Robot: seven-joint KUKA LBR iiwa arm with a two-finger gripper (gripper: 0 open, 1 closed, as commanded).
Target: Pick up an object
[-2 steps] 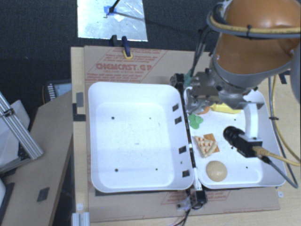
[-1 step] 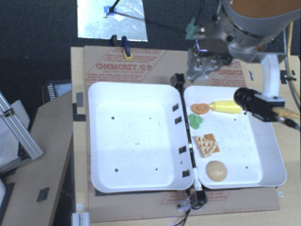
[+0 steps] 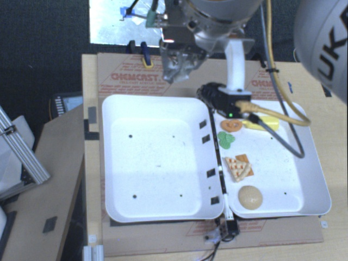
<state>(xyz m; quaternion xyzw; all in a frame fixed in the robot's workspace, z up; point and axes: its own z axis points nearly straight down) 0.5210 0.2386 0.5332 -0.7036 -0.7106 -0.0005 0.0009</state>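
Note:
My gripper (image 3: 175, 68) hangs high over the back edge of the left bin (image 3: 111, 162), with nothing visible in it. The objects lie in the right bin (image 3: 304, 173). An orange round slice (image 3: 232, 125) sits near its back left corner, with a yellow piece (image 3: 267, 124) just to the right of it. A green leafy piece (image 3: 226, 140) lies in front of the slice. Further forward are a tan-and-orange waffle-like square (image 3: 238, 167) and a tan round bun (image 3: 250, 197). All of them are well to the right of the gripper and nearer the front.
A divider with dark clips (image 3: 211, 156) separates the two bins. Cardboard (image 3: 128, 75) lies under them. A blue and yellow clamp (image 3: 145, 56) stands at the cardboard's back edge, left of the gripper. A metal rail (image 3: 19, 151) leans at the far left.

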